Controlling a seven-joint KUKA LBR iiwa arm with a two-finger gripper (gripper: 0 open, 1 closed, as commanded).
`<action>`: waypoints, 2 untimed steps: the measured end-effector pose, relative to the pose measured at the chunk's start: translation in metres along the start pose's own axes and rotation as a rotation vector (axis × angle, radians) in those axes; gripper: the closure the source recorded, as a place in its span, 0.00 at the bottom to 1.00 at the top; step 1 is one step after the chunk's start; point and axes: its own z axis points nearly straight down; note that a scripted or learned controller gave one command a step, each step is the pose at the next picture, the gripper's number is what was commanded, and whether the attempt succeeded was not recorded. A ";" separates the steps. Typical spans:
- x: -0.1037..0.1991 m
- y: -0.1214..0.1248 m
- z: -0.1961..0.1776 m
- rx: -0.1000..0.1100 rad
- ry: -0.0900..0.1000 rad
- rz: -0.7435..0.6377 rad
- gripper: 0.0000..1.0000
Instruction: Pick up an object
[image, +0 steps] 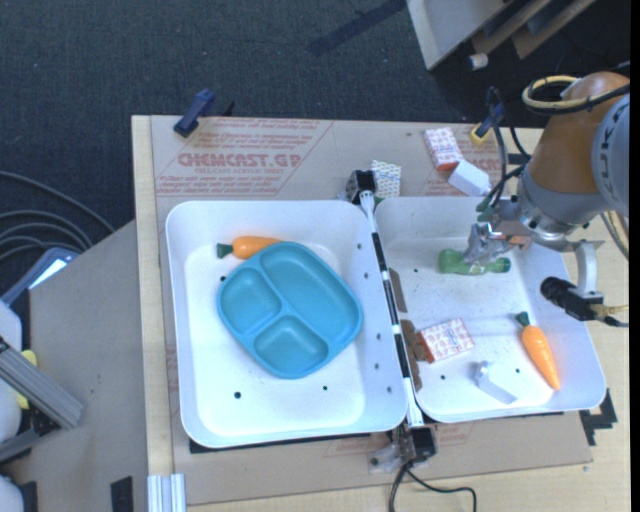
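1. Gripper (484, 250) is low in the right bin (575, 395), at its far side, right over a small green object (462, 263) lying flat on the bin floor.
2. Fingers: point straight down onto the green object's right half; whether they are spread or closed on it, cannot tell. Contact looks likely, a hold is not confirmed.
3. Green object: looks like a small plastic toy, elongated, low profile. Judged light, stiff, smooth, so a bit slippery. Best take: across its narrow width near the middle, fingers straddling it, pressed down to the floor.
4. Risk: thin piece on a slick floor may skid or squirt out when the fingers close; a hold near the end may let it swing.
5. Other picks in the right bin: toy carrot (540, 355) near the right wall, tapered, likely rolls; patterned box (447, 339) near the divider, flat-sided, easy squeeze; small grey block (494, 382) at the near edge.
6. Left bin (200, 400): blue divided plate (289, 307), wide and shallow, only the rim is grippable; second carrot (252, 246) touching its far edge.
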 end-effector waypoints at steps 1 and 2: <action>0.000 0.000 0.000 0.001 0.000 0.000 0.00; -0.051 -0.022 0.055 0.001 -0.001 0.001 0.00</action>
